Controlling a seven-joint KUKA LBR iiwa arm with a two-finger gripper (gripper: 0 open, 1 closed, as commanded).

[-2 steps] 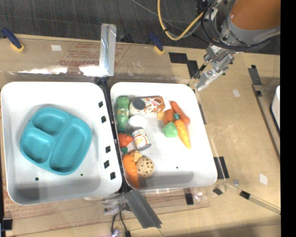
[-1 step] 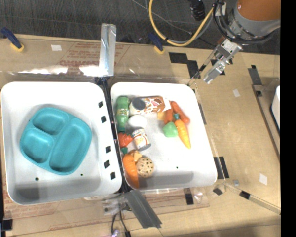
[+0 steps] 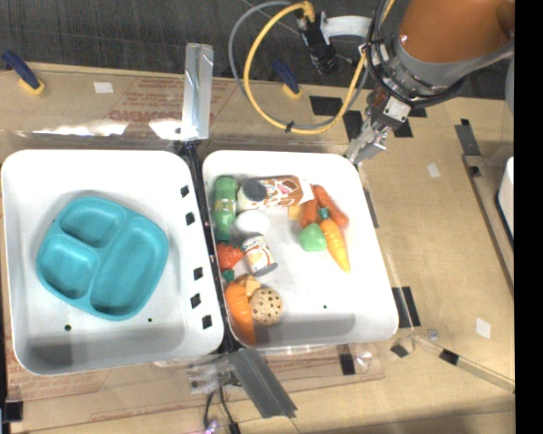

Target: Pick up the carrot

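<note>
Nothing done yet on the pick, as far as you can judge. The carrot (image 3: 338, 240) lies in the right bin (image 3: 366, 283), toward its right side, orange body pointing down with a green top just beside a green pepper-like toy (image 3: 312, 238). A second, redder carrot-like piece (image 3: 330, 206) sits just above it, touching or nearly so; you can't tell which the task means.

The hand (image 3: 369, 138) hovers above the bin's upper right corner, outside the rim, well apart from the carrot. Its fingers look close together and hold nothing.

Left for you: reach in, descend, grasp, lift.

The arm is cut off at the top. The clutter along the bin's left wall overlaps, so several items are hard to name. The left bin (image 3: 27, 333) holds a teal divided plate (image 3: 102, 256).
</note>
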